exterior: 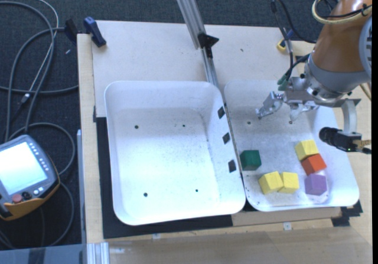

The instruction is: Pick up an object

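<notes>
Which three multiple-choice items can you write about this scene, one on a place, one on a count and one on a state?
1. Where does the small dark green cube lie?
A. In the right shallow white bin, near its left wall
B. In the left white bin
C. On the bare bench

2. How many yellow cubes are there?
A. One
B. Three
C. Five

3. What is the state of the two-finger gripper?
A. Carrying the purple cube
B. Resting on the orange cube
C. Above the bin, nothing between its fingers

Key: 1 A, it sits beside the dividing wall; 2 B, two in front, one behind; 3 C, every cube lies on the floor.
</notes>
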Tool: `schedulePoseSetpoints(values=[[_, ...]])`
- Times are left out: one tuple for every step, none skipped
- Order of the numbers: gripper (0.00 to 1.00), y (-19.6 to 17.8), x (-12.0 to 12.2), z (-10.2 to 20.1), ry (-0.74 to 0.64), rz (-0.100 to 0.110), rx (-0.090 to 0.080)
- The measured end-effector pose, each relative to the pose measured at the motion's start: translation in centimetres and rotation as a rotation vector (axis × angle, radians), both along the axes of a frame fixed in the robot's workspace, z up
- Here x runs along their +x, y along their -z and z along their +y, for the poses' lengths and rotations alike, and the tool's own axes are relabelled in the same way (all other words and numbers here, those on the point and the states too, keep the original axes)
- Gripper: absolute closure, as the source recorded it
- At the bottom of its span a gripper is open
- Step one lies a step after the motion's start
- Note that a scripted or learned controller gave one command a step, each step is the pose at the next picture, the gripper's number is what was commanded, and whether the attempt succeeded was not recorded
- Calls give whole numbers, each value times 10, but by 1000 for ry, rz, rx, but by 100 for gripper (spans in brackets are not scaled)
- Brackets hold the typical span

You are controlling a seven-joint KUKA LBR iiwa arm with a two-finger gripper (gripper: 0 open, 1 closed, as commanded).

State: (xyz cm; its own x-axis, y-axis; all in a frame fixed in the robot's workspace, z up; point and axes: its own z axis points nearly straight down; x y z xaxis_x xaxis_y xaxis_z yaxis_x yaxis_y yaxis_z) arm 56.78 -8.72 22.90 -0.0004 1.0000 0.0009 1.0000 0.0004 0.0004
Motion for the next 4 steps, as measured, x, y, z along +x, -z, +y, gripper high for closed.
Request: schedulePoseSetpoints(values=[[0,31,-54,24,0,9,3],[0,114,-62,3,4,3,4],[0,130,-11,-16,-1,-3,-2],[0,25,-5,49,-6,-9,1]])
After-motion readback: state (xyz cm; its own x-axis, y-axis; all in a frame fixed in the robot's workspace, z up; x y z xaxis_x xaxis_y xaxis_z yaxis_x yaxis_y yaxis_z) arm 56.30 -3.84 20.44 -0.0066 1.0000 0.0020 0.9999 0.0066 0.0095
